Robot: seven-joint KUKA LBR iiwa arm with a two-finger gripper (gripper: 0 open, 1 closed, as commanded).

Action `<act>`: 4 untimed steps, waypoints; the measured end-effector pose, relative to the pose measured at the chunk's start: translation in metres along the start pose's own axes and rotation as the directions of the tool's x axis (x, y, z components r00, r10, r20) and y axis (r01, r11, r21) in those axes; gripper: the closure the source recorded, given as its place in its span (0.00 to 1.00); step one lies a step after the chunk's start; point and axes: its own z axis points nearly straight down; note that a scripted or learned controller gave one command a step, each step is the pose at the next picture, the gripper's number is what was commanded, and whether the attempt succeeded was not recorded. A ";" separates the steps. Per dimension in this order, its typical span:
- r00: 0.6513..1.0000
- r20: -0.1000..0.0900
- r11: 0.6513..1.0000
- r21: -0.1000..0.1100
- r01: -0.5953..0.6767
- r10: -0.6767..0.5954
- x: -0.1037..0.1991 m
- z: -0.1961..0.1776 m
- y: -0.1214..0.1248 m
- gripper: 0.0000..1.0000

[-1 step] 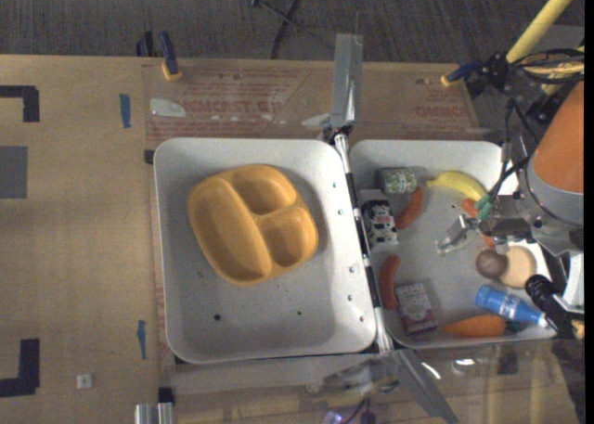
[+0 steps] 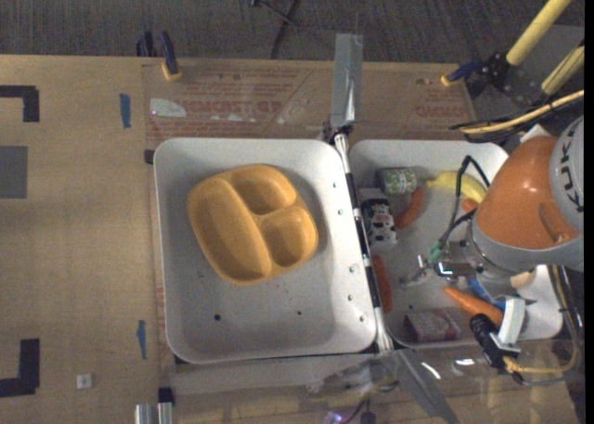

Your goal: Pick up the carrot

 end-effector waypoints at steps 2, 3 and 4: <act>0.969 0.000 0.969 -0.001 0.246 -0.246 -0.067 0.004 -0.004 0.00; 0.858 0.006 0.858 -0.007 0.514 -0.514 -0.015 0.006 -0.004 0.00; 0.654 0.004 0.654 -0.003 0.756 -0.756 -0.063 -0.050 -0.004 0.00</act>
